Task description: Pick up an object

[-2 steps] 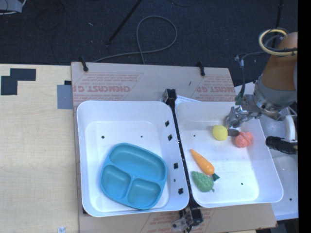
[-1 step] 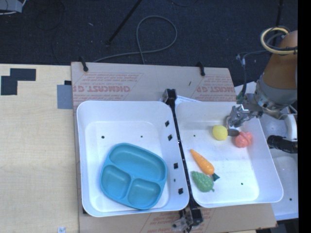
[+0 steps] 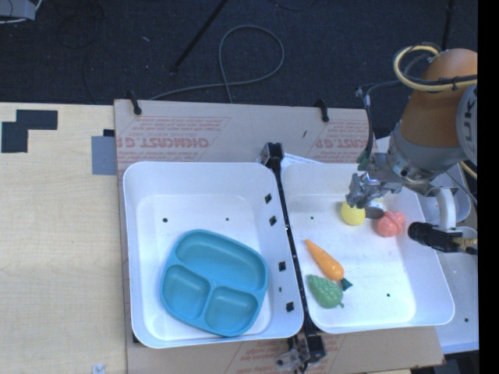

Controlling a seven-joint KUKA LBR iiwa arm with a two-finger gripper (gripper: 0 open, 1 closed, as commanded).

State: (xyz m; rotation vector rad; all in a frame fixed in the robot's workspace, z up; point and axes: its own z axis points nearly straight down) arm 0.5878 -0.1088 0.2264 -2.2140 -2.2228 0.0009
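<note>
Presently, the grey two-finger gripper (image 3: 361,195) is seen low over the far part of the right-hand shallow white bin (image 3: 430,302), directly above a small round yellow toy fruit (image 3: 352,214), which lies just beneath and slightly to the near side of the fingertips. Whether the pincer is apart or together cannot be told, and the fruit cannot be said to be held. Being round, the yellow fruit offers no long axis to be matched; a short straight descent is judged to be all that a grasp would call for. Just to the right of the fruit, near but seemingly not touching, a pink knobbly soft toy (image 3: 390,224) is found, and it could be nudged or caught by the outer finger during closing. Farther toward the near side, well apart from the gripper, an orange plastic carrot (image 3: 325,260) is laid slantwise, with a green bumpy plastic vegetable (image 3: 325,291) just beside its near end. In the left-hand white bin (image 3: 140,193), a blue compartmented plastic tray (image 3: 212,282) is set, well out of the way.
</note>
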